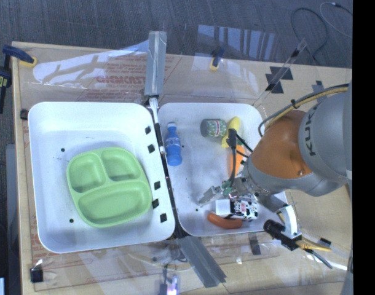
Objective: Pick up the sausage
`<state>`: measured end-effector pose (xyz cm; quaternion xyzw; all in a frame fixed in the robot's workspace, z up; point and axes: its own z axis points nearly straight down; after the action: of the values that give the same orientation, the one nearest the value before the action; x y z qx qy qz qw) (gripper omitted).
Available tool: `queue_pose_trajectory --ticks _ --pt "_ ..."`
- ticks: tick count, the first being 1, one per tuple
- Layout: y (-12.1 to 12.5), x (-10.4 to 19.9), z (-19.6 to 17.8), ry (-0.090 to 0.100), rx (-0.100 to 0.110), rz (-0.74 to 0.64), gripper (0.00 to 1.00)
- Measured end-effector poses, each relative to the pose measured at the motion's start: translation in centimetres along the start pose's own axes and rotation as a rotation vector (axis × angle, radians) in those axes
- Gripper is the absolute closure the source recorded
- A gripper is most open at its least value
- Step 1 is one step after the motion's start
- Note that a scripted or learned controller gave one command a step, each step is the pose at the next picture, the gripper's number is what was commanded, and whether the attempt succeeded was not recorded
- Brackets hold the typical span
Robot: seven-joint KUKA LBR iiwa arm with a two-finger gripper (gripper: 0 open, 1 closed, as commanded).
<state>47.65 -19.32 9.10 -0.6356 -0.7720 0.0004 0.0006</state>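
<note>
Sausage lies lengthwise left-right under the tool; tool's state cannot be told.

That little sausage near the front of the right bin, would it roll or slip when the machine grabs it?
The sausage looks smooth and rounded, so it may well slip. It lies flat on its side near the right bin's front wall, so a nudge would probably roll or slide it. It looks small, likely light.

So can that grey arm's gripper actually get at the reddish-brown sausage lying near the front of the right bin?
Probably yes. The gripper hangs right above the reddish-brown sausage, which lies bare on the bin floor by the white bin's front wall; that wall could crowd the fingers a little.
</note>
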Motion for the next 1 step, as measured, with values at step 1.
queue_pose_trajectory --ticks 1 --pt "-0.27 -1.67 -0.07 -0.002 -0.002 -0.202 0.00"
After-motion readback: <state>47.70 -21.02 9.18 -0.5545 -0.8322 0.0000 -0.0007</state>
